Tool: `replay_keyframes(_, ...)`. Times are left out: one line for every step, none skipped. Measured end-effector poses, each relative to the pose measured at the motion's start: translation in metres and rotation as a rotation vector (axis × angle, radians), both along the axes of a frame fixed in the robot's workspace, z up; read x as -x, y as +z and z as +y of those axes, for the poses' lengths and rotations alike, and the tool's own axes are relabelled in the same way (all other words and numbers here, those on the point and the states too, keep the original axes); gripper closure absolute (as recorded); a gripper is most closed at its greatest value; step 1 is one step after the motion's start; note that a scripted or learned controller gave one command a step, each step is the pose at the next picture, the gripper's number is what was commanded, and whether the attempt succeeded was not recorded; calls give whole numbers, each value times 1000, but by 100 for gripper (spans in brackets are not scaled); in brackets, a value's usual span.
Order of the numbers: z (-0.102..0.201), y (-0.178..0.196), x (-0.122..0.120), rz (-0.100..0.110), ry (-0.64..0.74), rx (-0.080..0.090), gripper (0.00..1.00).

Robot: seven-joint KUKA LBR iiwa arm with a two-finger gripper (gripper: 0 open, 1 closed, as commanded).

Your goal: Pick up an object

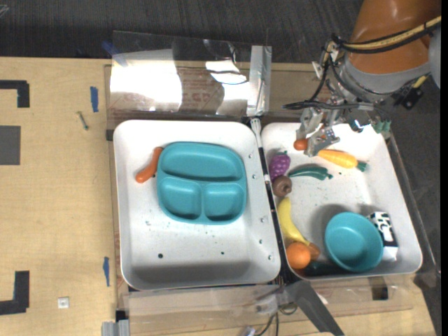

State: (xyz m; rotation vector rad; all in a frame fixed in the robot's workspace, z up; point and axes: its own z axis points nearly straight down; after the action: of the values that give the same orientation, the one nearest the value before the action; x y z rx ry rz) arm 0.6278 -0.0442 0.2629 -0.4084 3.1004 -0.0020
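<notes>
Table (56, 187): tan board surface carrying two shallow white bins side by side.

Left bin (140, 250): holds a teal divided plate (201, 182) near its middle, with an orange carrot-like piece (147, 166) lying against the plate's upper-left edge.

Right bin (402, 208): crowded. Teal bowl (353, 240) at the near side, a black-and-white item (383, 228) just beside it on the right. Banana (285, 219) along the left wall, an orange fruit (299, 255) at its lower end, touching or nearly so. A brown round piece (282, 185) sits above the banana, a purple grape cluster (279, 164) above that. A teal pepper-shaped piece (311, 173) lies mid-bin. A yellow-orange corn-like piece (338, 158) lies toward the far side.

Arm (392, 33): reaches in from the right, wrist over the bin's far corner. Jaws (316, 140) hang low at the far-left part of the right bin; a small orange-red object (300, 144) sits right at their left tip. Whether it lies between the jaws or only beside them cannot be told, nor whether the jaws are wide or narrow.

Step, as judged: at the grasp point, closing on or about to close on the small orange-red object. Nothing is clearly lifted.

Next move calls for: a confirmed closure on the object, then a straight lift clear of the bin wall and the corn-like piece nearby.
</notes>
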Motion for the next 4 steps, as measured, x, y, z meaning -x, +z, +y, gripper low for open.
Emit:
replay_keyframes(-1,29,-41,2,-233,-3,100)
replay_keyframes(-28,-28,-40,12,-66,-1,100)
replay_keyframes(-26,-13,-43,-4,-66,-2,100)
replay_keyframes(-26,0,-45,-15,-67,-2,100)
